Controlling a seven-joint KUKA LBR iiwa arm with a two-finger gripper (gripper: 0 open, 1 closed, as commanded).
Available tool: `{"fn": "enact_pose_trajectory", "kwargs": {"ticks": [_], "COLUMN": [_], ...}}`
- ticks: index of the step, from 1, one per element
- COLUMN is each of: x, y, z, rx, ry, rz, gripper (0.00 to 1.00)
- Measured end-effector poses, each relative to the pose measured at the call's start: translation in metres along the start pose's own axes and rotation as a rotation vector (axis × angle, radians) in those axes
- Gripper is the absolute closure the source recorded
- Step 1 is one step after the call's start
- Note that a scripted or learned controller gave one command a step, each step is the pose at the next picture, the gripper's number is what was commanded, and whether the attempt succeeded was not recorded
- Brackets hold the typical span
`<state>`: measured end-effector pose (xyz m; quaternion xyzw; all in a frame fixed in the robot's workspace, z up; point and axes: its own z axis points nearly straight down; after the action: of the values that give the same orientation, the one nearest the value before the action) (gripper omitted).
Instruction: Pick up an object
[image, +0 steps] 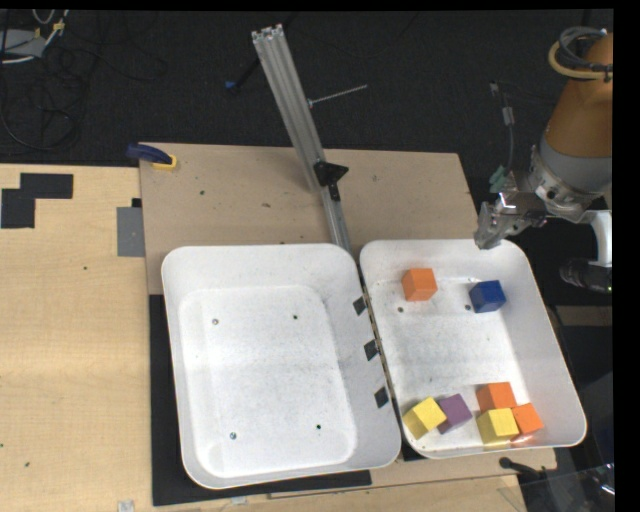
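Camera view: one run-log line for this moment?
gripper: above right bin far edge, holding nothing seen | nearest: blue cube, orange cube | pick: not yet done

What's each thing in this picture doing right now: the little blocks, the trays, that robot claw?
Orange cube: resting alone, right bin.
Blue cube: resting alone, right bin.
Yellow cube, purple cube: touching, near edge.
Two orange cubes and a yellow cube: clustered, near corner.
Gripper: above right bin's far rim.

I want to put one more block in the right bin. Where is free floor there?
Free: right bin middle, between the orange cube and blue cube above and the near-edge cluster. Crowded: near edge, where yellow cube, purple cube and others sit packed.
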<state>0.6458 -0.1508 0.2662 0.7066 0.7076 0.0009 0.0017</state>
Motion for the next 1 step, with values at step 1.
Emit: {"fn": "enact_pose_trajectory", "kwargs": {"ticks": [1], "x": [0.0497], "y": [-0.0176], "z": [-0.0019], "rx": [0.007], "ry": [0.003], "rz": [-0.002], "gripper": [1.0]}}
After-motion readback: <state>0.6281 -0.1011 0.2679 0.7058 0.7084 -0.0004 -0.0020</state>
